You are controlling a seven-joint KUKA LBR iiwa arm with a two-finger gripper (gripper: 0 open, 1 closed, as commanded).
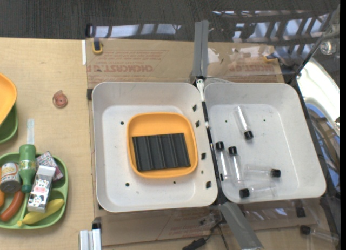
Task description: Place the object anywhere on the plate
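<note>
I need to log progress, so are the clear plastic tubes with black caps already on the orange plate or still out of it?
Out: the clear tubes lie in the right white bin; the orange plate sits in the left bin.

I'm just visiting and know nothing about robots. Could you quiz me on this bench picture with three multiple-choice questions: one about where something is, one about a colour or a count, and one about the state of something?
1. Where does the plate sit?
A. in the left bin
B. in the right bin
C. on the wooden table

2. What colour is the plate?
A. blue
B. orange-yellow
C. white

3. How do the clear tubes with black caps in the right bin lie?
A. standing upright in a rack
B. stacked on the plate
C. lying flat and scattered on the bin floor

Answers:
1 A: the plate rests inside the left bin, with a dark ribbed block on it.
2 B: its rim is orange-yellow against the white bin.
3 C: the tubes lie on their sides at different angles, apart from the plate.
</note>
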